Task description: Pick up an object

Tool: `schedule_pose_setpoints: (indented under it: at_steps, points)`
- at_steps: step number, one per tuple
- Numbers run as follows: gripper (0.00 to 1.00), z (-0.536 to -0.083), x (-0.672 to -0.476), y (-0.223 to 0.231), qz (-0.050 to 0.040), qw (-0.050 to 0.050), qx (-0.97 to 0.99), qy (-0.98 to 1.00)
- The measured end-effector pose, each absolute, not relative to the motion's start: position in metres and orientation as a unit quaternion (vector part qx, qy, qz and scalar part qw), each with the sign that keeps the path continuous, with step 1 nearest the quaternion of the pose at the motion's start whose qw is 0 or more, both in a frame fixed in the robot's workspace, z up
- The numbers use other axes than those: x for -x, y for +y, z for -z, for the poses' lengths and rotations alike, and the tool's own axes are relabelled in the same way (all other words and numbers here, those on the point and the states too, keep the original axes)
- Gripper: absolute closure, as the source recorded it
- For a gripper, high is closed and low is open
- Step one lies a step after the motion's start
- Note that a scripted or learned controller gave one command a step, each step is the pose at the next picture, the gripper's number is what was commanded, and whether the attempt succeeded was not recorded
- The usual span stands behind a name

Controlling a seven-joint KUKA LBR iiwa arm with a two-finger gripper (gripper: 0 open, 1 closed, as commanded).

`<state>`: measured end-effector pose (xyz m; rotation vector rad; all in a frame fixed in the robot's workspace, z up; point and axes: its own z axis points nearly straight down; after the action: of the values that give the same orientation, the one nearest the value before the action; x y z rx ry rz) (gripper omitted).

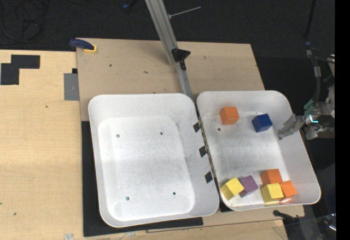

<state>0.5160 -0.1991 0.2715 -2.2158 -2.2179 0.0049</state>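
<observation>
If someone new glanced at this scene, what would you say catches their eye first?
Probably the bright blocks in the right bin: an orange block and a blue block near its far end, and a cluster of yellow, purple and orange blocks crowded in its near corner. Next, the gripper reaching over that bin's right rim, near the blue block.

Two bins side by side; blocks (257,184) lie in the right bin (295,148), clustered at its near corner.

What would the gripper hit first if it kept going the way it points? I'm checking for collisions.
Probably the blue cube: the gripper points left across the right bin toward it, though height is unclear.
</observation>
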Motion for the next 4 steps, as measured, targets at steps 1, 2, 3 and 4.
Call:
schedule_pose_setpoints:
  at_steps: [1,2,3,4]
  points:
    - [0.00,-0.273,-0.517,-0.200,-0.0005,0.001,0.708,-0.707]
    - [0.00,-0.215,-0.521,-0.191,-0.0019,0.004,0.707,-0.707]
    - [0.00,-0.162,-0.510,-0.194,-0.0020,0.004,0.708,-0.707]
    - [0.00,-0.100,-0.502,-0.196,-0.0021,0.005,0.707,-0.707]
